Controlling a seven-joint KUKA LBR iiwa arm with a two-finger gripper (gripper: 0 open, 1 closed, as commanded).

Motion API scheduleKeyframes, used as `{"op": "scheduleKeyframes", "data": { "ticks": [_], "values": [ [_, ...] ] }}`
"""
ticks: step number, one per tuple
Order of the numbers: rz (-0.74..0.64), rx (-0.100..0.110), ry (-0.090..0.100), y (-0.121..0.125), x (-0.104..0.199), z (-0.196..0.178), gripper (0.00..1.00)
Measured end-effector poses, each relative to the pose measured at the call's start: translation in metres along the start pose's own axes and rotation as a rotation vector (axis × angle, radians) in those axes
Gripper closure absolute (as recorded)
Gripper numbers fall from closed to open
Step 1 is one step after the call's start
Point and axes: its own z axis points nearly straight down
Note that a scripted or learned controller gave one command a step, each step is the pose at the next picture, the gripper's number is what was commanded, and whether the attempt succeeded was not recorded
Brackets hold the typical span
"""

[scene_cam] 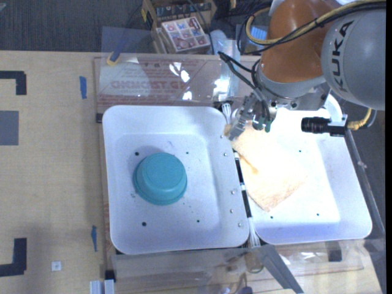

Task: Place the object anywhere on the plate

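Note:
A teal round plate lies in the middle of the left bin. A pale orange cloth spreads across the left half of the right bin. Its upper corner rises to a point at the divider between the bins. My gripper hangs over the right bin's upper left corner, tilted down to the left, and is shut on that raised corner. The rest of the cloth trails down and to the right from the fingertips. The plate is well to the lower left of the gripper, with nothing on it.
The grey and orange arm fills the upper right above the right bin. A clear panel stands behind the left bin. Boxes and clutter lie beyond the bench's far edge.

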Motion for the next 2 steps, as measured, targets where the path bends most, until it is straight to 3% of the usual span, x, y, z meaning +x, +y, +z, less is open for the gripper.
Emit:
{"op": "scheduleKeyframes", "data": {
  "ticks": [1,2],
  "values": [
    [-0.396,-0.001,-0.001,0.0308,0.0380,-0.0041,1.00],
    [-0.396,-0.002,-0.001,0.0306,0.0378,-0.0042,0.00]
  ]
}}
